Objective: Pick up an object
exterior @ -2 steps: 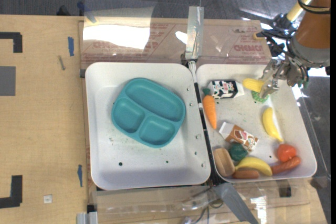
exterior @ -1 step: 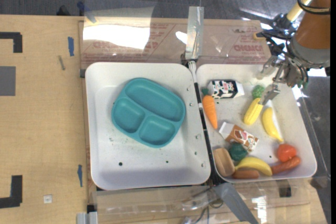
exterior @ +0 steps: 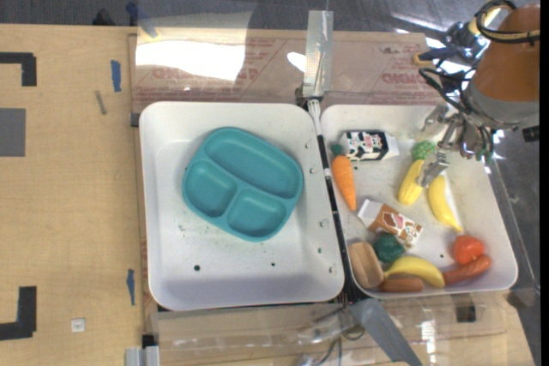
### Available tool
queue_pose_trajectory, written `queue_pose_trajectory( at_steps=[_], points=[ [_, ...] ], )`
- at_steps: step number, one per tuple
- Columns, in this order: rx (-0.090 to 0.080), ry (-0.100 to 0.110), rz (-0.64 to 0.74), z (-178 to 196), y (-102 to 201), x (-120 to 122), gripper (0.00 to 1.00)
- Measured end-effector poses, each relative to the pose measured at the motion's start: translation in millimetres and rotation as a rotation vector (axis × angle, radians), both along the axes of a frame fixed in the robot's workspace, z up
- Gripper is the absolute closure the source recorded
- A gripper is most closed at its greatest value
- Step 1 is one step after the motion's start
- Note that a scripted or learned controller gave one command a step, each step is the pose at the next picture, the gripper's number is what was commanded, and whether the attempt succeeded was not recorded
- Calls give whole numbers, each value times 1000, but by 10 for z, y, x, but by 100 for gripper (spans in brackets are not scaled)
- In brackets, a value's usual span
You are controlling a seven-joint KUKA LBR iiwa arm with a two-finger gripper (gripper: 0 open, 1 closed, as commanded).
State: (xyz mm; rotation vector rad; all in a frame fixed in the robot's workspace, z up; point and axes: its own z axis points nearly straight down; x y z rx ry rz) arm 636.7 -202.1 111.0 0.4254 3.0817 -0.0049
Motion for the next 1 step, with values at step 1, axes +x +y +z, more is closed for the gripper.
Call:
queue_pose_trajectory(
  at_steps=[1],
  points=[
    [-2, -10, -67, -53, 268, -207, 0]
  ],
)
